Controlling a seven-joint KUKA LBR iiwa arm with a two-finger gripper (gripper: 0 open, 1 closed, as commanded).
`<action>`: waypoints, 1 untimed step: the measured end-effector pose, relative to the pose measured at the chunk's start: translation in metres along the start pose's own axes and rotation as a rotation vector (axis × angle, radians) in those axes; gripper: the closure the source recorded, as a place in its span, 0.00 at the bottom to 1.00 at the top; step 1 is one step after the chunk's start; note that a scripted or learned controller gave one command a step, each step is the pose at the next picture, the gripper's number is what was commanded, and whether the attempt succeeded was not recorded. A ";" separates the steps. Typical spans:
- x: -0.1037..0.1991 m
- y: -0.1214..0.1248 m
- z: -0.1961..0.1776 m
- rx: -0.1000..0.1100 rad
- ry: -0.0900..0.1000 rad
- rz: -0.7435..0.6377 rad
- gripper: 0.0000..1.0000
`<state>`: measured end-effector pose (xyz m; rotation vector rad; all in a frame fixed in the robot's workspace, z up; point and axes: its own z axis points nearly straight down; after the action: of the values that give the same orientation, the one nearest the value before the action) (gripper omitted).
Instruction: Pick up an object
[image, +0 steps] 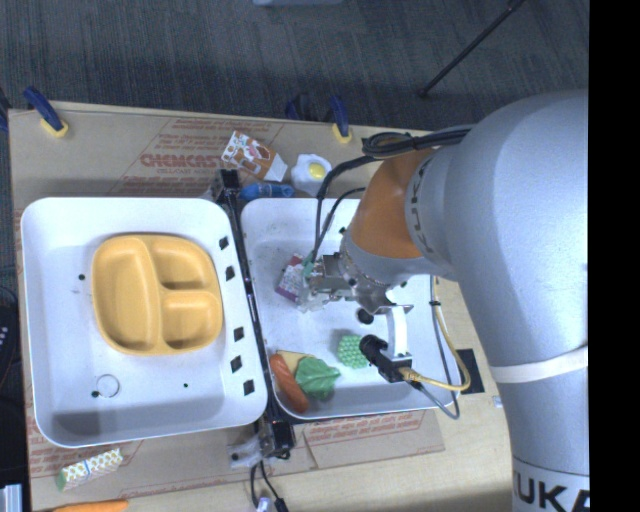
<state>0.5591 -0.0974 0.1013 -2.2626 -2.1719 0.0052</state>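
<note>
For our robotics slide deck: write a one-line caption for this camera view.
Grey arm's gripper reaches into the right bin beside a small purple packet; yellow divided tray sits in the left bin.

Hidden, cropped and blurred parts of the bench

The arm (500, 230) covered the right bin's (262, 225) far right side, and its own lower body ran off the bottom edge. The gripper (318, 280) sat low over a small packet (291, 280) — whether its tips touched it could not be told, and the packet's print was too blurred to read. An orange thing (90, 506) was cut by the bottom edge. The label on the box (246, 153) behind the bins was illegible — too small.
</note>
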 end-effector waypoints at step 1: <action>0.000 0.000 0.000 0.000 0.000 0.000 0.00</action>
<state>0.5591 -0.0974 0.1012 -2.2623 -2.1721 0.0054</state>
